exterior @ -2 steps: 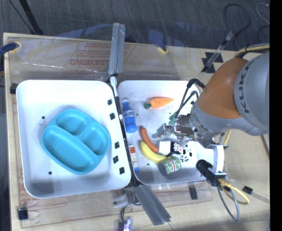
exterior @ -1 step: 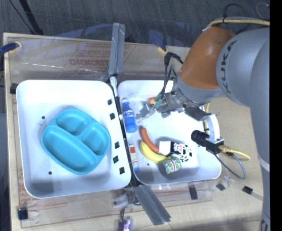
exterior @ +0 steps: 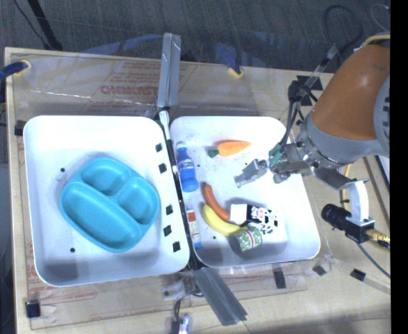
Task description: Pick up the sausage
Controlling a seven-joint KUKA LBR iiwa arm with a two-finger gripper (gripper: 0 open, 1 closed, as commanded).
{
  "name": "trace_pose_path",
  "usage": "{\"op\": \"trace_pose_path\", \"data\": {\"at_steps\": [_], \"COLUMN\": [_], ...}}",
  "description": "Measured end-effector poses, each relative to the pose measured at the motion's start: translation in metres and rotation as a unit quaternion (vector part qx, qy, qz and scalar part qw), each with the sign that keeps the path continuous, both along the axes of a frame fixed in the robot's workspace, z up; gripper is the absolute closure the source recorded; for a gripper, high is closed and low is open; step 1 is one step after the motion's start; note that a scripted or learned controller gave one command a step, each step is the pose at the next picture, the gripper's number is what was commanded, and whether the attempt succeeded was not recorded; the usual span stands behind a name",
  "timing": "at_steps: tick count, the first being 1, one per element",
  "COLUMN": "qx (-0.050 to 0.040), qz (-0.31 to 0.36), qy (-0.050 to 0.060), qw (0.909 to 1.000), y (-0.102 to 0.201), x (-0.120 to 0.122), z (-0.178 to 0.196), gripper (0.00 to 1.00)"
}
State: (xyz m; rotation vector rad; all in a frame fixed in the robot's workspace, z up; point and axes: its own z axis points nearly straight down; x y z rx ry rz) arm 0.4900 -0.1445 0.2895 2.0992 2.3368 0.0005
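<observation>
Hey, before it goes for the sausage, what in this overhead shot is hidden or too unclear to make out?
- Pincer: small and blurred in the camera view, so its state is unreadable.
- Sausage: its lower end is hidden behind the banana.
- Small can: label too small to read.
- Blue bottle: lies against the bin wall; its far side is hidden.

You are looking down on a pale wooden surface (exterior: 273,92) with red lettering printed under a clear sheet along its far side. Past its far edge lies dark grey carpeted floor (exterior: 210,9), crossed by black cables (exterior: 33,9) and stand legs. Light falls evenly from above, and shadows on the surface are soft.
</observation>
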Motion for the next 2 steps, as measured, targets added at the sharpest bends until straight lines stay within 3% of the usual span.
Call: {"op": "trace_pose_path", "data": {"at_steps": [1, 2], "qx": [0.0003, 0.0002], "qz": [-0.095, -0.159], "qy": [0.001, 0.002], "qw": [0.9955, 0.9874], "y": [-0.006, 0.023], "x": [-0.013, -0.013], "z": [-0.025, -0.063], "gripper": [0.00, 0.00]}}
